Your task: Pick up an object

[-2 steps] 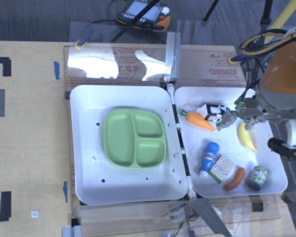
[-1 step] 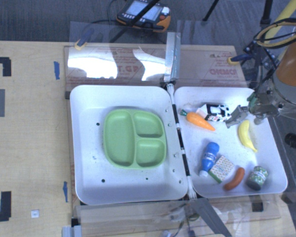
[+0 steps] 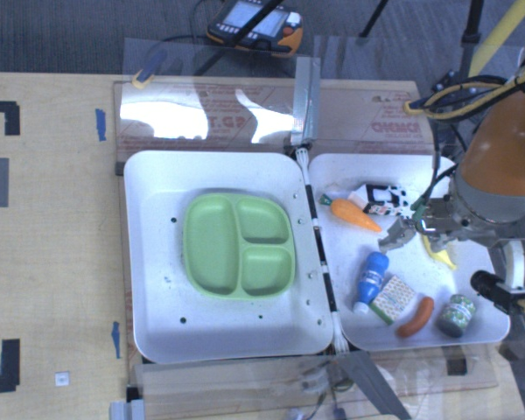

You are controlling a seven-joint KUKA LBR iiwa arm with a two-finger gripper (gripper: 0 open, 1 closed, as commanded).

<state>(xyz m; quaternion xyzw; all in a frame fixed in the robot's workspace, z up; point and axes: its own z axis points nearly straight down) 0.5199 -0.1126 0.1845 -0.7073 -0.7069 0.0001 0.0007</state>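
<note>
Hand (image 3: 401,232) above right bin (image 3: 350,169), just beside carrot (image 3: 353,216).

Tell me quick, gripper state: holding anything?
Gripper: over the right bin, beside the carrot; nothing visibly held, and open or closed cannot be told.

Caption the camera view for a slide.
Gripper hovers over right bin beside carrot; green plate in left bin.
</note>
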